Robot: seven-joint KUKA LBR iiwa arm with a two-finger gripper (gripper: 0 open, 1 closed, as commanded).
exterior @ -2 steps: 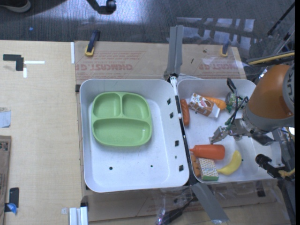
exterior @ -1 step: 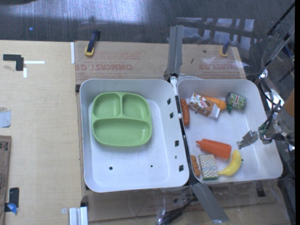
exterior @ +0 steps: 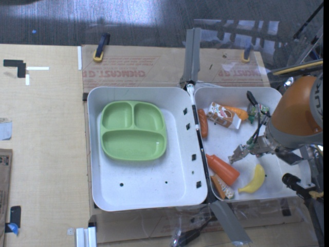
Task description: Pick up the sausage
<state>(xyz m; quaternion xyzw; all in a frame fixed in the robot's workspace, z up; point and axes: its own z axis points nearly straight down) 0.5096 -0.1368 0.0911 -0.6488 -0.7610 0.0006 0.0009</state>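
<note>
- You've got a green divided plate in the left bin.
- Right bin: banana, carrot, small carton, orange bottle.
- Yellow-handled clamp on the bench's far edge.

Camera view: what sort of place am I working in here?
Likely a robot lab test bench, not a kitchen: two white bins on plywood, toy food such as a banana and sausage, and a green divided plate.
</note>
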